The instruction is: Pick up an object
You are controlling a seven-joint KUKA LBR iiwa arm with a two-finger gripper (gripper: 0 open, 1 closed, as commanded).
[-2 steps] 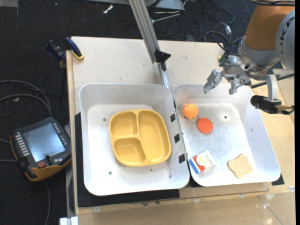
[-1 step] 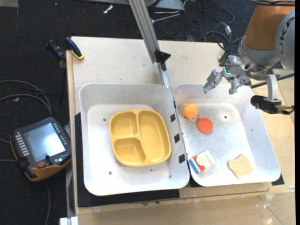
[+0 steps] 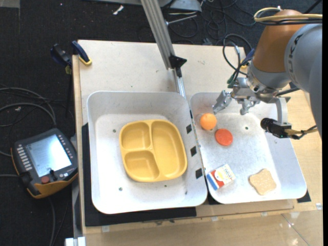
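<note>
Four items, right bin: orange ball (image 3: 207,121), red disc (image 3: 224,137), small carton (image 3: 221,177), toast (image 3: 262,182).
Gripper (image 3: 235,102): fingers spread, holding nothing, hovering just behind the orange ball.
Left bin: yellow divided tray (image 3: 152,150).

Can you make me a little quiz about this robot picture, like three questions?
1. True or false: the yellow tray sits in the same bin as the orange ball.
2. Which lies nearest the gripper? A) orange ball B) toast slice C) small carton
3. Fill in: the flat red disc lies just beside the ______.

Key: 1 false; 2 A; 3 orange ball.
</note>
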